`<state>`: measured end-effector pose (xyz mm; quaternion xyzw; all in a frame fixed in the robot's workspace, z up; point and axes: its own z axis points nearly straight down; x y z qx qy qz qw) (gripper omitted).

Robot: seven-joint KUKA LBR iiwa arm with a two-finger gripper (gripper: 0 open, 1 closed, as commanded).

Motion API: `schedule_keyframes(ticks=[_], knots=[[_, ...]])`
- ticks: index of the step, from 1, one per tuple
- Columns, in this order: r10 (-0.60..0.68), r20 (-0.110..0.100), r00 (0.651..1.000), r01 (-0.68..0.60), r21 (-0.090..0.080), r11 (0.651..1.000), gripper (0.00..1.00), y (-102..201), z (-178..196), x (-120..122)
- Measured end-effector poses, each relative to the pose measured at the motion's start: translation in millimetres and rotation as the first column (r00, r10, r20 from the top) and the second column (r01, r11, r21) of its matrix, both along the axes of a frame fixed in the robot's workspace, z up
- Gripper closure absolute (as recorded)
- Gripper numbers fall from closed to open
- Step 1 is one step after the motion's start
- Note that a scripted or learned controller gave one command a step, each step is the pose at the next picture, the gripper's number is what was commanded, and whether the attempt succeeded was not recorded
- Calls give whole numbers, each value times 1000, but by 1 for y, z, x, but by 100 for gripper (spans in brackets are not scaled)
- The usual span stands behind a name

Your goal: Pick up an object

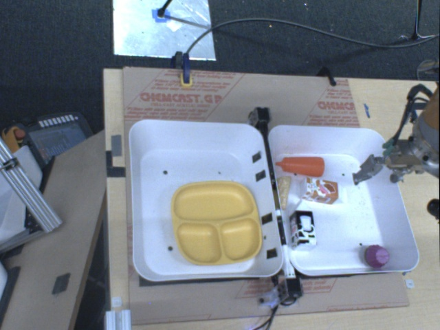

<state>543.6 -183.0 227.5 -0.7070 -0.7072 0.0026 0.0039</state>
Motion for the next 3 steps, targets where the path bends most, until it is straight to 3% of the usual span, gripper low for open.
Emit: schedule_keyframes(ticks=[1, 3], knots=[[3, 10, 1000, -3, -2, 1000, 0, 0, 5, 3], [1, 7, 1000, -1, -1, 1000, 0, 5, -101, 7]])
